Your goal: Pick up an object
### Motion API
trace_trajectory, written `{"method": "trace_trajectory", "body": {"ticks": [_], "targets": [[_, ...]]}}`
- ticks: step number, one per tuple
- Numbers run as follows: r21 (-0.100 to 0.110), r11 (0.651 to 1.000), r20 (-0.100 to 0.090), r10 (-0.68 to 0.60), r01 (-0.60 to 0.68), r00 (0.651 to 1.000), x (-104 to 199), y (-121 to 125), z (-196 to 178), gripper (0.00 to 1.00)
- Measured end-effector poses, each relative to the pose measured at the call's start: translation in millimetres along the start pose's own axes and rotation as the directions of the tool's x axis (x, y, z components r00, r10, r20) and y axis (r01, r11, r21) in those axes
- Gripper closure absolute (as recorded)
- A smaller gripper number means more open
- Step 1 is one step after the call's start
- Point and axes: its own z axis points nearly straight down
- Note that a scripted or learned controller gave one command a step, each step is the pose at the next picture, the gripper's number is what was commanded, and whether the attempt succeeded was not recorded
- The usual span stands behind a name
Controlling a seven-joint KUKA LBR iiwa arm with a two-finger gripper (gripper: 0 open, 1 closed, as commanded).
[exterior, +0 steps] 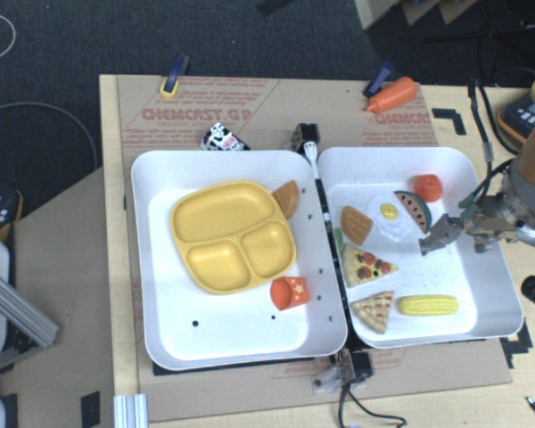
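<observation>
Hand (448, 234) low over right bin (495, 315) (beside watermelon slice (413, 209)).

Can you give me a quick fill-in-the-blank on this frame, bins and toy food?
1. The yellow divided tray lies in the ____ bin.
2. The corn cob lies in the ____ bin.
3. The tool hangs over the right bin, just below the ____ slice.
4. The yellow tray has ____ compartments.

Missing words: left; right; watermelon; three
</observation>
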Motion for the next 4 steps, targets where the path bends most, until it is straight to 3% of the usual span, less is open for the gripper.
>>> {"method": "trace_trajectory", "body": {"ticks": [1,4], "targets": [[-0.012,1.000,0.002,-0.003,0.003,1.000,0.2,2.4,-5.3,0.00],[-0.006,1.000,0.000,-0.003,0.003,1.000,9.3,19.1,133.4,0.00]]}}
